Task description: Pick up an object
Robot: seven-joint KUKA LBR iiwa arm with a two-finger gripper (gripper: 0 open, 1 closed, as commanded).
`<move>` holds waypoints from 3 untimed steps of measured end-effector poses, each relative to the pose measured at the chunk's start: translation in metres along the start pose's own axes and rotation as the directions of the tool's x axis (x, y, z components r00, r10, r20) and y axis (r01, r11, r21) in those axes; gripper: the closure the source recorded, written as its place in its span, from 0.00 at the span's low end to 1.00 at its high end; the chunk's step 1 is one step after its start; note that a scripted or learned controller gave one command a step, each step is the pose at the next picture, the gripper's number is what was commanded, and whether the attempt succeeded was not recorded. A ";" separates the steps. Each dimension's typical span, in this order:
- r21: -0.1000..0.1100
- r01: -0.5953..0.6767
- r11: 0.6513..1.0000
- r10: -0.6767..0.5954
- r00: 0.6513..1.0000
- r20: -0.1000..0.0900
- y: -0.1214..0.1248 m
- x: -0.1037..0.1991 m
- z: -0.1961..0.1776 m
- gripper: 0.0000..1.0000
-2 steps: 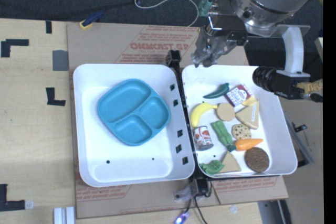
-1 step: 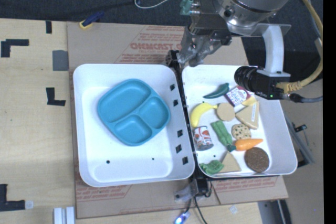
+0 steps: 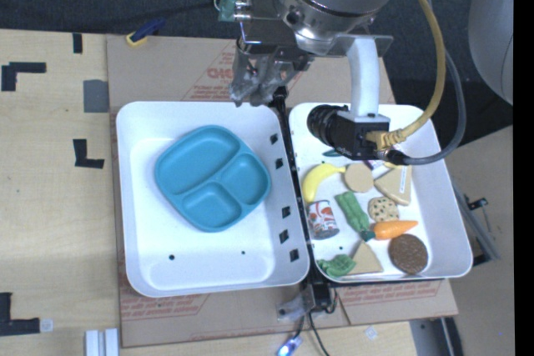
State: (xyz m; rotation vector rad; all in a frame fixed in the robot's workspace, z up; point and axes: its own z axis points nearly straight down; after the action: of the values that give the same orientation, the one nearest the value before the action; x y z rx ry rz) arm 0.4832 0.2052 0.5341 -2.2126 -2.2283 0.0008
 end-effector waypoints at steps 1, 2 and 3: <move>0.016 -0.005 1.000 0.005 1.000 0.008 -0.001 0.008 0.145 1.00; -0.006 -0.002 1.000 0.002 1.000 -0.003 0.001 0.030 0.068 1.00; 0.002 -0.002 1.000 0.002 1.000 0.001 0.000 0.029 0.063 1.00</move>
State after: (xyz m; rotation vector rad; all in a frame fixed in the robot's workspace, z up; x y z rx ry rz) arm 0.4833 0.2343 0.4714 -2.2143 -2.2263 0.0040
